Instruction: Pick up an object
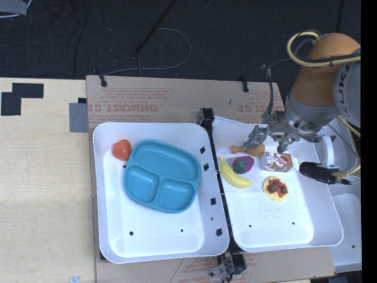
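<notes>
The right bin (321, 232) is taken as the landmark, and the toys that could be picked are gathered in its upper half. A yellow banana (234, 174), smooth and curved, is laid near the bin's left wall, with a rounded purple piece (242, 164) touching its upper side. A small round pizza (275, 188), yellow-rimmed with red topping, is set near the bin's middle, and a flat printed packet (278, 161) is lying just above it. An orange-brown drumstick-shaped piece (248, 149) is found near the bin's upper wall.

The gripper (270, 139) is held low over the bin's upper part, with its two fingers spread apart and nothing seen between them; one finger is placed beside the drumstick and the other just above the packet. This spread is judged to be a readiness to close on one of these two pieces, though which one cannot be told.

Left of the bin, a glossy blue divided plate (162, 175) and a red tomato (122, 150) are kept in the left bin (112, 240), well apart from the gripper
</notes>
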Robot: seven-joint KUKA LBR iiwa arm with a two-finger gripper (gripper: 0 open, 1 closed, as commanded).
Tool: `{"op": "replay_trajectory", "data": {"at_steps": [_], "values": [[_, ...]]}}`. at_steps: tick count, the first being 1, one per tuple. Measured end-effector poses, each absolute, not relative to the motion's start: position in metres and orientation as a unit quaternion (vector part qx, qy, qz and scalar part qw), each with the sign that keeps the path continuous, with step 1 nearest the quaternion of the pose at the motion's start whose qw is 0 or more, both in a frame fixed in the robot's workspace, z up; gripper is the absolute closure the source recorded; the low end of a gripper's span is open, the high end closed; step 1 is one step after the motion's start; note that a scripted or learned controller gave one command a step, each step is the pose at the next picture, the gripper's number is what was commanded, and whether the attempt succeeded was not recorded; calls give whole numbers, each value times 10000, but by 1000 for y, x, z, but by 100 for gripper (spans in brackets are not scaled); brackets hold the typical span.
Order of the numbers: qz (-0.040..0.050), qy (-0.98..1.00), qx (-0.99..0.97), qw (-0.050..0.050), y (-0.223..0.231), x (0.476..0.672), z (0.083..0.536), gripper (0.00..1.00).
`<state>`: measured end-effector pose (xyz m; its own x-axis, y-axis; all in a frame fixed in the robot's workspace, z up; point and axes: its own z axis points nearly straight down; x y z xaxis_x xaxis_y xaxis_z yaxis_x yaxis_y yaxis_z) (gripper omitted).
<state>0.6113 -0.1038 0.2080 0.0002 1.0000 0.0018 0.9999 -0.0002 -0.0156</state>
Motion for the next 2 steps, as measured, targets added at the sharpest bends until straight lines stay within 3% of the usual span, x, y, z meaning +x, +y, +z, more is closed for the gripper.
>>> {"op": "replay_trajectory", "data": {"at_steps": [1,2], "values": [[5,-7076,-7066,5,-104,614,216,0],[18,-7073,-7069,22,-112,609,165,0]]}}
